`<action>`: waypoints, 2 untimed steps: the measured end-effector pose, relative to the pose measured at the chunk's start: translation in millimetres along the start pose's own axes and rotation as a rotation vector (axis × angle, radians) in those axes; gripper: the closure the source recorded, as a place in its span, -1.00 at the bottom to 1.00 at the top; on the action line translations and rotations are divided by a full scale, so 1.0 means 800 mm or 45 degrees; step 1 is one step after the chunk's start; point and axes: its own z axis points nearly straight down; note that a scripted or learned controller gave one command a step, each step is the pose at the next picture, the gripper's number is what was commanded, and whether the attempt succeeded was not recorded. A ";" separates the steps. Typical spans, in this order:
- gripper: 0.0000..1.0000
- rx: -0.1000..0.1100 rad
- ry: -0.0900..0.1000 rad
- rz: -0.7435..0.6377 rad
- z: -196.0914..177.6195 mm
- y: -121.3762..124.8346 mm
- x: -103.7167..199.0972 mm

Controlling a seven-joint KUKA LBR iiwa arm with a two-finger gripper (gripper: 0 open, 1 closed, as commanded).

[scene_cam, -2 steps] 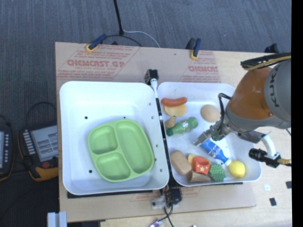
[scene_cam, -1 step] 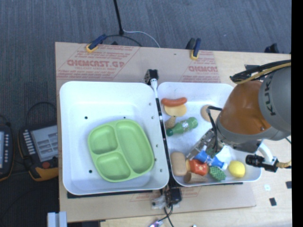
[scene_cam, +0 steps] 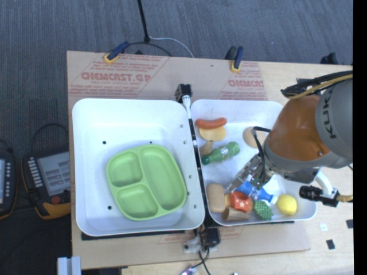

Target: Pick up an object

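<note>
The likeliest target is the red toy (scene_cam: 239, 201) near the front of the right bin (scene_cam: 229, 105), wedged among a blue piece (scene_cam: 256, 191), a green knobbly one (scene_cam: 263, 211) and a brown bread-like lump (scene_cam: 216, 196). It looks like light, hard, slick plastic; its sides would be the best place to grip. The gripper (scene_cam: 250, 173) hangs just above that cluster, but I can't tell its state, since the orange-banded wrist (scene_cam: 295, 130) hides much. The green divided plate (scene_cam: 147, 181) lies in the left bin (scene_cam: 86, 153).

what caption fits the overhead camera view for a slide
Grey arm's gripper low among toy foods in the right white bin, beside a green bottle; green three-compartment plastic tray in the left bin.
</note>
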 end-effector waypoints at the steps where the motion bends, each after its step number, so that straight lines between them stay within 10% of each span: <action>1: 1.00 -0.001 0.000 0.002 -0.012 0.001 0.000; 2: 1.00 -0.002 -0.001 0.004 -0.023 0.001 -0.001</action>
